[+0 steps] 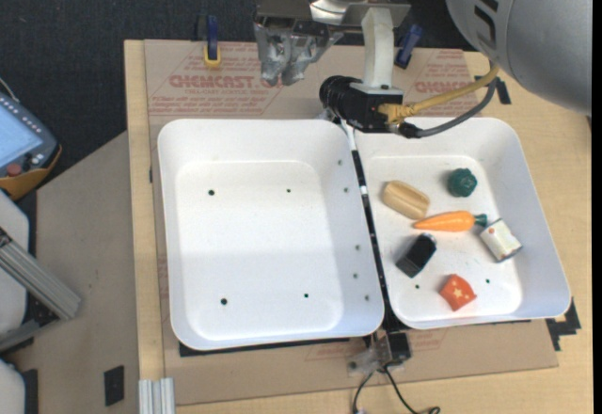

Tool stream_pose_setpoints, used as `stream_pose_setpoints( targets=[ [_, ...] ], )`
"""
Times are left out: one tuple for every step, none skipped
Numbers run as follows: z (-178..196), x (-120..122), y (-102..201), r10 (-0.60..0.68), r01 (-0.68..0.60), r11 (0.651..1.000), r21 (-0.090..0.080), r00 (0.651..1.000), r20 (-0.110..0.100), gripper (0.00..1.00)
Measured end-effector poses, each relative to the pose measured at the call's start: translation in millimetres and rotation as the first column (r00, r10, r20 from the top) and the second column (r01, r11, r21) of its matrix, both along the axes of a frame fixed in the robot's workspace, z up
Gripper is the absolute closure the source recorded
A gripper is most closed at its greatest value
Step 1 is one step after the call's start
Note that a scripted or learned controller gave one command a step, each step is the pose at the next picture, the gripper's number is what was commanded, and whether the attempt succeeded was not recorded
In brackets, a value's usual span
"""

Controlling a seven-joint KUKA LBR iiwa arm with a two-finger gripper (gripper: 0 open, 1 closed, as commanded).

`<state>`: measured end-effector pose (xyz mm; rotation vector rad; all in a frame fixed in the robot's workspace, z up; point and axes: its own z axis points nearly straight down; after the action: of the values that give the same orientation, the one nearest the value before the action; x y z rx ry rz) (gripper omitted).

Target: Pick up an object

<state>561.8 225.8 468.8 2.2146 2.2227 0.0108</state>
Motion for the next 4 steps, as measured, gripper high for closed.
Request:
stream_pose_setpoints(
  targets=[
    [10,0,1,0.002,-0.002,1.0,0.0,1.0,0.003,1.0],
    [21,0,2,0.003,-0.003,1.0,0.001,1.0,0.006,1.0],
    [-133,-5,-2,-0.005,0.005,1.0,-0.009,1.0,-0.025,1.0],
    [-130,-86,-1,0.001,-0.001,1.0,-0.003,1.0,-0.015,1.0]
  ],
)
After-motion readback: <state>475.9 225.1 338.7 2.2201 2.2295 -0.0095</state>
